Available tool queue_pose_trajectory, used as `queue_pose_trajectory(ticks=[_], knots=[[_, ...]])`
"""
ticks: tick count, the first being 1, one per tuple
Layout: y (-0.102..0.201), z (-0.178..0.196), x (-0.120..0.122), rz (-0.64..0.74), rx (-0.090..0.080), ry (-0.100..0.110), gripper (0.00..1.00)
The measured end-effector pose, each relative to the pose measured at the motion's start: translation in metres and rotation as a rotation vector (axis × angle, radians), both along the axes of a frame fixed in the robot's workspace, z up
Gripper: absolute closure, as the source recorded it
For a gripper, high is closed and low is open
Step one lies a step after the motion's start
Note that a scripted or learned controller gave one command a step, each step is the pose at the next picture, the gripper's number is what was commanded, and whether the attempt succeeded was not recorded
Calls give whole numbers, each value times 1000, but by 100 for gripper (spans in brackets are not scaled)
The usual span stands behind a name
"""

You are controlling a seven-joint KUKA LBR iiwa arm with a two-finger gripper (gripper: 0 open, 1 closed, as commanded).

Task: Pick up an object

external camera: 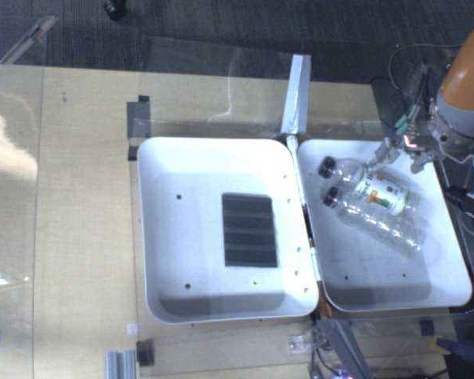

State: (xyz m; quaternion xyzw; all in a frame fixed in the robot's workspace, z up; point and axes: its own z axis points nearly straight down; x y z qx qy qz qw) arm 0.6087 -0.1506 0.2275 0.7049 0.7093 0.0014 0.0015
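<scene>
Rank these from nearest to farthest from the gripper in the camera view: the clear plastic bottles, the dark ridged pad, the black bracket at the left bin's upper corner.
From the gripper:
1. Clear plastic bottles, right bin, just below it.
2. Dark ridged pad, middle of the left bin.
3. Black bracket, outside the left bin's upper left corner.

Two white bins (162, 212) on counter (71, 235). One dark ribbed pad (249, 229), centre of frame. Two clear plastic bottles (371, 200) with black caps, right of frame, lying side by side.

Likely robotics lab: wooden bench (71, 235), two white bins (154, 212), loose cables (407, 61), clear shielding (16, 133).
</scene>
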Motion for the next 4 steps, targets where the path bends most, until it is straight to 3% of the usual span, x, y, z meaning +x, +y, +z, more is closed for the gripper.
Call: queue_pose_trajectory(ticks=[1,2,3,4], knots=[[0,-130,24,124,-1,-2,0],[-20,-61,61,43,-2,-5,0],[-21,-23,62,43,-2,-4,0],[66,42,36,-313,2,-3,0]])
